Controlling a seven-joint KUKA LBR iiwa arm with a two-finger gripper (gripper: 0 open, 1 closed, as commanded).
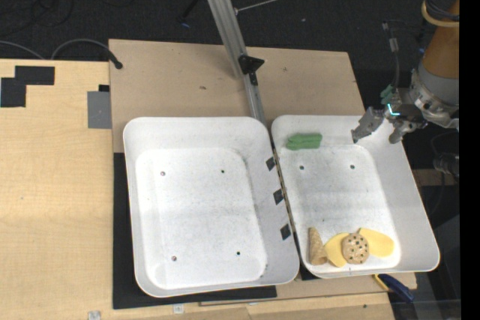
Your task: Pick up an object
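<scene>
- Near edge, right bin (420, 236): cluster of small items in its near corner. Tan cone-shaped piece (316, 246) leftmost, touching a flat yellow piece (379, 243); round brown cookie-like disc with dark dots (355, 248) lies on top of the yellow piece.
- Left bin (150, 161): shallow, white, speckled, four small dark holes in the floor. Touches right bin along a seam with three black clips (278, 196).
- Mid right bin floor: bare white, two small dark holes.
- Far left corner of right bin: green oblong block (304, 141), lying flat just beside the far rim, well apart from the near cluster.
- Gripper (382, 128) above the far right rim of the right bin, well right of the green block. Two grey fingers spread wide apart, nothing between them; left finger (367, 124) over the rim, other one at the bin's outer edge.
- Arm: grey wrist, orange band (441, 49) above it, comes in from the right.
- Far: slanted metal rail (225, 26) running from the top down to the bins' seam; tan board (187, 79) under the bins; dark floor with cables behind.
</scene>
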